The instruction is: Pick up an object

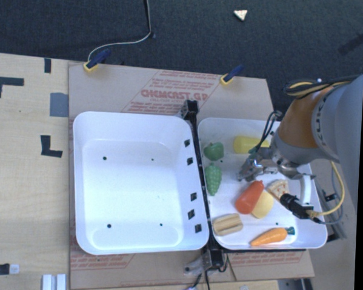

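Red pepper (249, 197) is lying in the right bin (313, 242), mid-bin, touching a yellow piece (264, 205) on its right; jaws (251, 168) are hanging just above its far end. Judging it the likeliest pick: arm should be dropping straight down w/ fingers straddling the pepper's narrow width, avoiding the yellow piece & the green veg (213, 179) to the left. Whether jaws are open or closed — can't tell from this angle; nothing seen btwn them.
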### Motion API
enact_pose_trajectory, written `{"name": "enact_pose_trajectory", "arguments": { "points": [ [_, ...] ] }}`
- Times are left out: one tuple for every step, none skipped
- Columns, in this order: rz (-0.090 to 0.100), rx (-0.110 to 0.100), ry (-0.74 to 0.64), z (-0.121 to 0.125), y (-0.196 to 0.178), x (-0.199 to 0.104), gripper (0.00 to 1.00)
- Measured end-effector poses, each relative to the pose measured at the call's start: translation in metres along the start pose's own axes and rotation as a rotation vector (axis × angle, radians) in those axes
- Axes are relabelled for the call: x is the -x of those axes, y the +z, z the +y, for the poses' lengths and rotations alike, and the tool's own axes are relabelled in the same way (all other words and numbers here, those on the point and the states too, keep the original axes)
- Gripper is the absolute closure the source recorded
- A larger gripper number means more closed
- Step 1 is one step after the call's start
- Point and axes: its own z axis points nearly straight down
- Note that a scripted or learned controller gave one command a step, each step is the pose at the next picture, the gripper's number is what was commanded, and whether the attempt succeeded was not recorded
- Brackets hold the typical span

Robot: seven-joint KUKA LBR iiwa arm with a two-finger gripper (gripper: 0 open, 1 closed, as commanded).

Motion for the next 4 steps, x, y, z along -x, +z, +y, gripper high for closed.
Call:
{"name": "enact_pose_trajectory", "arguments": {
  "points": [
    [0.001,-0.002,0.001,-0.062,-0.001,-0.019,1.00],
    [0.001,0.006,-0.007,0.034,-0.026,-0.052,1.00],
    [0.003,-0.006,0.004,-0.063,0.000,-0.046,1.00],
    [-0.001,0.001,-0.001,0.002,0.000,-0.036,1.00]
  ]
}}
